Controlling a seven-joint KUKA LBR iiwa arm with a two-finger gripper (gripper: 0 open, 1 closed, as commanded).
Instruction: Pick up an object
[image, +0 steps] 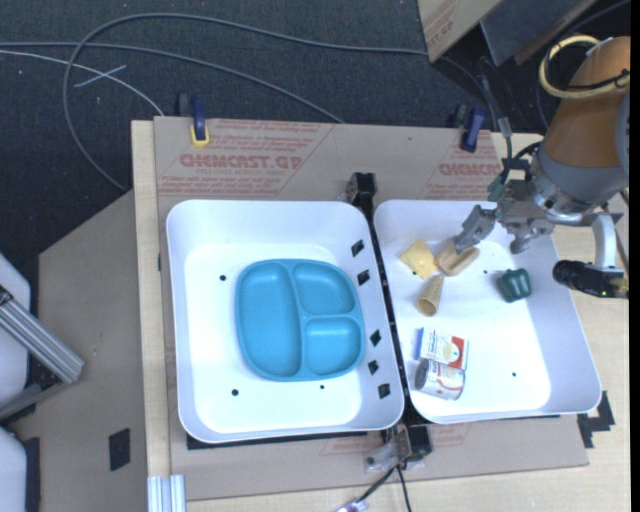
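My gripper (498, 238) hangs over the back of the right bin (560, 370), open, with nothing between its fingers. One finger (473, 232) reaches down-left, close to a tan cork-like cylinder (459, 262); whether they touch I cannot tell. Beside the cylinder lies a yellow wedge (419, 258), and just in front of it a tan cone (430, 293). A small dark green object (515, 285) sits a little in front of the other finger. A white carton with red print (441, 362) lies near the bin's front left.
The left bin (200, 390) holds a blue divided plate (298, 318). A black divider with clips (372, 290) runs between the bins. Blue clamps (199, 118) hold the board at the back. Bare bin floor shows at the right bin's front right.
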